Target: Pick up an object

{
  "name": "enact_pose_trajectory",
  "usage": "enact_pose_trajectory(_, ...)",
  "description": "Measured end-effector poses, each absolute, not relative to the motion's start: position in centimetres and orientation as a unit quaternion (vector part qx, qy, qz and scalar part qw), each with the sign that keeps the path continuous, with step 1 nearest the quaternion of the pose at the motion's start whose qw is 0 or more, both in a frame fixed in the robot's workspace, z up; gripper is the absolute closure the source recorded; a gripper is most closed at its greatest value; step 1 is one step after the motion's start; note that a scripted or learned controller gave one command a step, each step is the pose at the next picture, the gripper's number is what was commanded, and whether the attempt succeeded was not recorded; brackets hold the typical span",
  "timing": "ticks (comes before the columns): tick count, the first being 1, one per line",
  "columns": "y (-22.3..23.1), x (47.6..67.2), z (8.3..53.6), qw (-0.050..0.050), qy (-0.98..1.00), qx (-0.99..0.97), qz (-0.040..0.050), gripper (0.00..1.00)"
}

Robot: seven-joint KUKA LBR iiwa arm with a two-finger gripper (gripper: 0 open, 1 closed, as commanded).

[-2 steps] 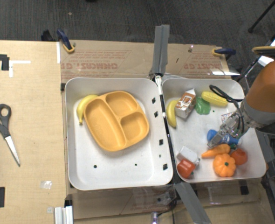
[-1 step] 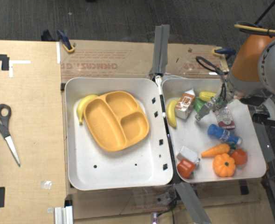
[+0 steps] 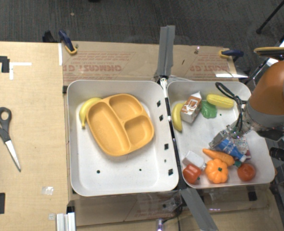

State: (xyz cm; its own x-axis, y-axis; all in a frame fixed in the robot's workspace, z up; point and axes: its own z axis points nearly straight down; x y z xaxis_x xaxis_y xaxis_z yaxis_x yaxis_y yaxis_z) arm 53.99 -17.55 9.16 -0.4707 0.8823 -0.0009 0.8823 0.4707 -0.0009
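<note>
I have the arm point(image 3: 272, 93) reaching in from three o'clock, its gripper point(image 3: 230, 134) down in the right bin point(image 3: 257, 177), low over a blue and white packet point(image 3: 233, 147) that lies toward the bin's four o'clock side. Whether the hand is released or clenched I cannot tell from this angle; the packet sits under the tool, but I cannot see it between anything.

Around the packet I see an orange carrot point(image 3: 218, 155) touching its lower edge, a small pumpkin point(image 3: 216, 171) at six o'clock of it, a red tomato point(image 3: 246, 172) toward five o'clock, and a red pepper point(image 3: 191, 173) at the bin's seven o'clock corner. Up at the bin's twelve o'clock end lie a corn cob point(image 3: 220, 100), a green piece point(image 3: 208, 110), a small carton point(image 3: 191, 107) and a banana point(image 3: 176, 117) against the left wall.

The left bin point(image 3: 122, 182) holds a yellow divided plate point(image 3: 119, 123), with a second banana point(image 3: 86, 109) tucked at the plate's ten o'clock edge
</note>
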Motion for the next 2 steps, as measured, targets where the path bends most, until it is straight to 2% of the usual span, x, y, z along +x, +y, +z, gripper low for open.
enact_pose_trajectory(1, -16.3, 50.63, 9.19, 0.0, 0.835, 0.551, -0.0004, 0.0)
enact_pose_trajectory(2, -15.51, 50.37, 9.17, 0.0, 0.775, 0.632, 0.0001, 0.0)
